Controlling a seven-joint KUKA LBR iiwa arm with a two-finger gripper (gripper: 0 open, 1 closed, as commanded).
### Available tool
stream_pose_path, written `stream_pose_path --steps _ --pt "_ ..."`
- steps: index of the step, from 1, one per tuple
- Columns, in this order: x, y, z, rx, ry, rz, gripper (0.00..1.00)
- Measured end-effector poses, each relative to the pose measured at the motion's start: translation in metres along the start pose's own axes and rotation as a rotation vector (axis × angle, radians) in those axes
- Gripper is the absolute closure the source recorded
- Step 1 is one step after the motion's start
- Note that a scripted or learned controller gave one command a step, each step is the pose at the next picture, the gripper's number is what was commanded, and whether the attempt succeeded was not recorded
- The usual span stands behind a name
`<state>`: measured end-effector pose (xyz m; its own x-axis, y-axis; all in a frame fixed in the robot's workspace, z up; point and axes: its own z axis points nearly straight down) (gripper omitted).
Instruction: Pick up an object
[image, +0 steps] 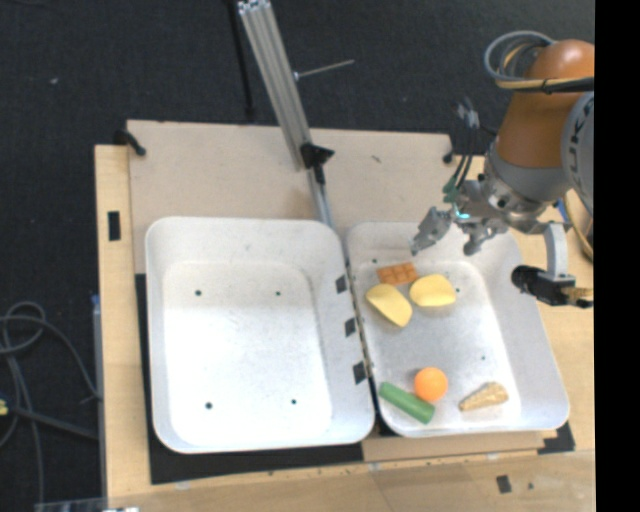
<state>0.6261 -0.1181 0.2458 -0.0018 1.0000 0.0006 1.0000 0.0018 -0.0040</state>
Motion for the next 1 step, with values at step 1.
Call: stream_pose_path --steps 1 --pt "0.0001 0.0009 -0.0032 -0.005 -0.001 -0.001 0.00"
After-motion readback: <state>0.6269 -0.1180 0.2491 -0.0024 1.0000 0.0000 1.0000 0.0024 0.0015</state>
